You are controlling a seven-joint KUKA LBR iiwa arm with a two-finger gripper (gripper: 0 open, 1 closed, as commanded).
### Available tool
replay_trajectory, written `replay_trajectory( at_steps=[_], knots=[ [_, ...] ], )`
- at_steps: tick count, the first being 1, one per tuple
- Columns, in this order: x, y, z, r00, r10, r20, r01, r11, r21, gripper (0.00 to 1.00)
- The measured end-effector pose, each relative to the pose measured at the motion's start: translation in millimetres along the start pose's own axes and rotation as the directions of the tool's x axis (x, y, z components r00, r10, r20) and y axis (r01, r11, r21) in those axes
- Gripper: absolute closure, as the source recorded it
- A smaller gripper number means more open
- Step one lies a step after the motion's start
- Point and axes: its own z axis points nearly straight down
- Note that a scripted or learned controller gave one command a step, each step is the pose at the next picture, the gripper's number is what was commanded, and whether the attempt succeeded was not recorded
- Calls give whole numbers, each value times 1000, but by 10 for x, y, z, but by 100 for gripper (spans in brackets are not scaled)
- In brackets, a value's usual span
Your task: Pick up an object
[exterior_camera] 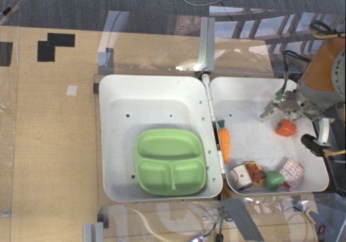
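My gripper [280, 116] hangs over the right bin [243, 92] near its right side, coming in from the grey arm with the orange band [326, 65]. Its fingers [267, 112] are spread open and nothing sits between them. A red tomato-like object [285, 128] lies on the bin floor just below and slightly right of the fingertips. An orange carrot [224, 144] lies along the bin's left wall. At the front of that bin lie a small can [241, 176], a brownish item [255, 172], a green object [274, 180] and a red-and-white packet [292, 170].
The left bin [119, 100] holds a green divided plate [171, 161] at its front. A metal divider [207, 46] runs between the bins at the back. Cables [319, 146] hang by the arm at the right edge.
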Motion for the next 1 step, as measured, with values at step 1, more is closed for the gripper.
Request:
replay_trajectory(
  at_steps=[1],
  knots=[
    [-6,-263,10,999,-53,3,53,999,-6,0]
  ],
)
